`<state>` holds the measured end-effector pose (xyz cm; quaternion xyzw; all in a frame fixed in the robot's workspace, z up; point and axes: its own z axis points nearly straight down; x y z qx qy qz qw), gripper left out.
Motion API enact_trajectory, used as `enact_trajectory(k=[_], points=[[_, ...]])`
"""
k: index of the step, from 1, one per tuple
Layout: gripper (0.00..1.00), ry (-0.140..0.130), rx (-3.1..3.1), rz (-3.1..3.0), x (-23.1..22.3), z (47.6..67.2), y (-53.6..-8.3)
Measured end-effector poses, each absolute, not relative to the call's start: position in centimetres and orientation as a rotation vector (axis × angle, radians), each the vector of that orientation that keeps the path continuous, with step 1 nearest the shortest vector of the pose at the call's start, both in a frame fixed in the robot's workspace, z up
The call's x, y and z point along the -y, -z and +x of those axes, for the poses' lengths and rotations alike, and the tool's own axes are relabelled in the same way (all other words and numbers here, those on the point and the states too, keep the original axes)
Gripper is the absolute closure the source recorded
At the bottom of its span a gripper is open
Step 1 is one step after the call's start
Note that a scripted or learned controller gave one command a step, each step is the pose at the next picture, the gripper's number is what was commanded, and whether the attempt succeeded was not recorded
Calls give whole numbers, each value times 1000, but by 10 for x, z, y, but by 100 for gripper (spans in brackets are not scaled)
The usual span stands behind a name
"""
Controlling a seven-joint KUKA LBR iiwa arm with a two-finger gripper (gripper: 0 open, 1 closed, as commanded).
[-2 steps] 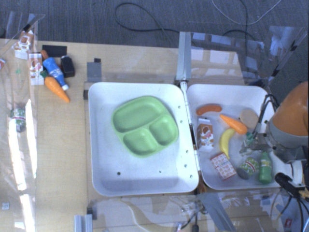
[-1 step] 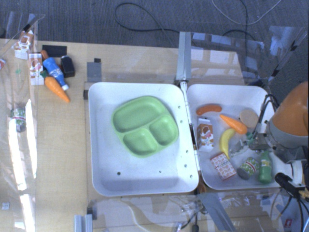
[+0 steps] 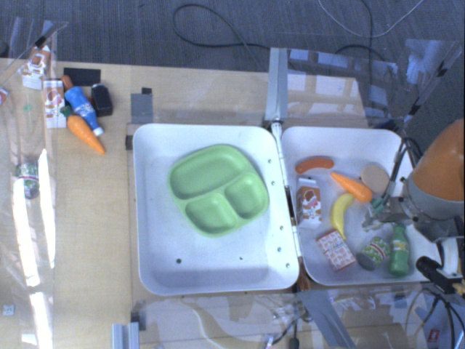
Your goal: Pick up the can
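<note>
- You find the can [image 3: 375,252] lying on its side near the front of the right bin [image 3: 320,138], its green label up and its grey end toward the small red box [image 3: 335,249].
- The green bottle [image 3: 399,251] stands touching the can on its right; the banana [image 3: 340,214] lies just beyond it to the left.
- Your pincer [image 3: 383,213] hangs just behind the can, over the bin's right part, beneath the orange band of the arm [image 3: 442,171]. How far it is open you cannot tell: the dark metal there is too tangled to read, and nothing is seen held in it.
- Judged from here, the main risk is the crowding: a finger coming down on the bottle side has no clear gap, and may land on the bottle or knock it over.
- The can is round and on its side, so a push from one finger alone would likely roll it toward the red box or the bin's front wall.
- A closing a little too far back could take the banana or the carrot [image 3: 352,185] instead.
- The left bin [image 3: 152,217] with the green plate [image 3: 218,189] plays no part.
</note>
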<state>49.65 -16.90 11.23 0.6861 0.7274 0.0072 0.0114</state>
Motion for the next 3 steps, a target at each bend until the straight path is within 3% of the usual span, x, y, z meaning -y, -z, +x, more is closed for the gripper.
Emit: enact_trajectory(k=[1,2,3], points=[[0,-22,-2269,2140,169,496,-112],[0,-11,-2093,2326,134,491,-89],[0,-5,-2148,2286,193,488,-125]])
